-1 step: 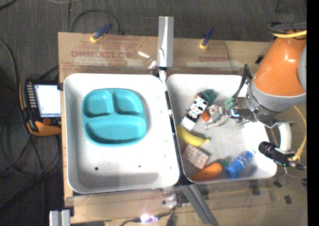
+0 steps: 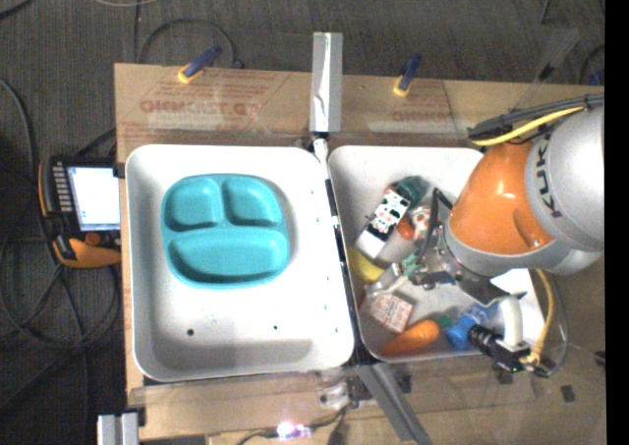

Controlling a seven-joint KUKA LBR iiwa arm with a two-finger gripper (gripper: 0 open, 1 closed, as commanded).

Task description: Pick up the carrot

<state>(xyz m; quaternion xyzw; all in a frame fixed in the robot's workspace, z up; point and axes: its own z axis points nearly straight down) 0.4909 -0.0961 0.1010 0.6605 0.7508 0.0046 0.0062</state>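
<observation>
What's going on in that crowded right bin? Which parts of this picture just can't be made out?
- Gripper: it sits under the arm's orange band, so its state is unknowable.
- Right bin: the arm covers much of its floor.
- Carrot: plainly visible near the front wall, but what lies beside its right end is a blurred blue thing.
- The black-and-white box has print too small to read.

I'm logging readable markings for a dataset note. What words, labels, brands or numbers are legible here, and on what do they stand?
"KU": grey letters on the robot arm, cut off by its curve.
Red print on the cardboard sheet behind the bins: mirrored and too faint to read.
Black-and-white package in the right bin: markings too small to read.
Small printed card near the carrot: blurred.
Handheld screen: glare, unreadable.
</observation>
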